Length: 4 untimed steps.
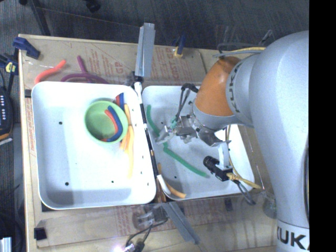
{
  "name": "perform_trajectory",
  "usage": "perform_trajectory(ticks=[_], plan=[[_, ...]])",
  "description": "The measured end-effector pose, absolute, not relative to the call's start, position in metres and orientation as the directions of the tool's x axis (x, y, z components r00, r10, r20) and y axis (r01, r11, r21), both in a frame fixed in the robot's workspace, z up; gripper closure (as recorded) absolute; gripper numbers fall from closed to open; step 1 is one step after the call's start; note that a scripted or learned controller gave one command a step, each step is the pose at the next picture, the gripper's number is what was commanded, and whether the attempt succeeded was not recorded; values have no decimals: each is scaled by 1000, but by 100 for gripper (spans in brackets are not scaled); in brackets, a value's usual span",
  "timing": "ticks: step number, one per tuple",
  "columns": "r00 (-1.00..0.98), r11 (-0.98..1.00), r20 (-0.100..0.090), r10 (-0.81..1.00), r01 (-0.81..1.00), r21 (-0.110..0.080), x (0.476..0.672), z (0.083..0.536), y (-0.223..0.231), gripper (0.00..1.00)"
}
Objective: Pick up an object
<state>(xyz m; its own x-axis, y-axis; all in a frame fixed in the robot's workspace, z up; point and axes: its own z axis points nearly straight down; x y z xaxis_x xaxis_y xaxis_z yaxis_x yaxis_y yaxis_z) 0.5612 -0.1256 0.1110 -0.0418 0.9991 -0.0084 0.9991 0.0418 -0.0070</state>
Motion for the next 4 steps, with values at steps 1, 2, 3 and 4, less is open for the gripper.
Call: perform_trajectory(ticks=[1, 2, 3, 4], plan=[[39, -39, 0, 999, 999, -3, 634, 91, -140, 0], [153, -153, 2, 988, 988, 0, 636, 182, -189, 0], [110, -110, 0, 994, 994, -6, 571, 131, -148, 0], [67, -67, -5, 998, 998, -2, 535, 92, -117, 0]])
